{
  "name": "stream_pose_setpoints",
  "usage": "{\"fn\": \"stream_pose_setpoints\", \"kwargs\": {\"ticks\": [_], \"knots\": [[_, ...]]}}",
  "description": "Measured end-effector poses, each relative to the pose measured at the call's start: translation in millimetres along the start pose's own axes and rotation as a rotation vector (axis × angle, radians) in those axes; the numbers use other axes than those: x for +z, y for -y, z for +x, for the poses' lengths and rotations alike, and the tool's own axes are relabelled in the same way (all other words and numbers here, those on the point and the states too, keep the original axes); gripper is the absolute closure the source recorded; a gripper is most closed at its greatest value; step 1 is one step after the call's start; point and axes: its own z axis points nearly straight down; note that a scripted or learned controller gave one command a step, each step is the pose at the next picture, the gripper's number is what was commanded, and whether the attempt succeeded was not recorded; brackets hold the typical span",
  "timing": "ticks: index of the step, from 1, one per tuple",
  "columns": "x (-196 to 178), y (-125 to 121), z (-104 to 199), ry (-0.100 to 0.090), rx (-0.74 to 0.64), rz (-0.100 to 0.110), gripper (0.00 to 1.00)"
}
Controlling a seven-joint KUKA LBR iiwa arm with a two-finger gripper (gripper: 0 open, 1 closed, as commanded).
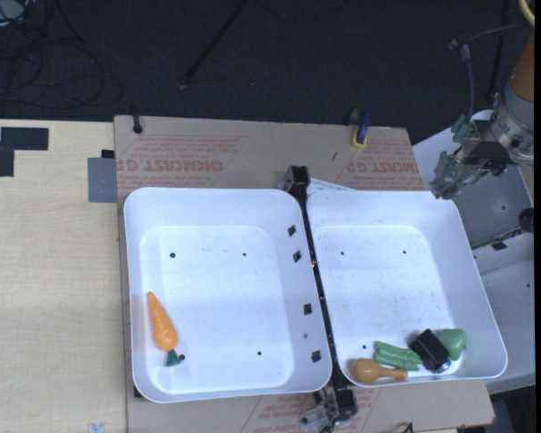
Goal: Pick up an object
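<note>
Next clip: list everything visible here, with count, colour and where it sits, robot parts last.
bins: 2, white, side by side on the bench, left and right
toy carrot: 1, orange with green top, near-left corner of the left bin
green pod: 1, green, near edge of the right bin
black block: 1, black, right of the pod, touching it
green piece: 1, green, right bin's near-right corner, beside the block
gourd-shaped toy: 1, tan-orange, right bin's near edge, in front of the pod
cardboard sheet: 1, brown, under both bins
clamp: 1, blue and yellow, cardboard's far edge
end effector: 1, grey, beyond the right bin's far-right corner
</note>
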Motion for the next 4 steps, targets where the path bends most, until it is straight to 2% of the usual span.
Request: {"fn": "stream_pose_setpoints", "kwargs": {"ticks": [1,2,3,4], "knots": [[45.2,26.9,-46.2,-0.001,0.001,0.008,1.00],[113.8,32.0,-78.3,-0.002,-0.001,0.010,1.00],[72.8,88.5,-90.1,-0.001,-0.002,0.002,1.00],[119.9,110.8,-88.5,-0.004,-0.004,0.007,1.00]]}}
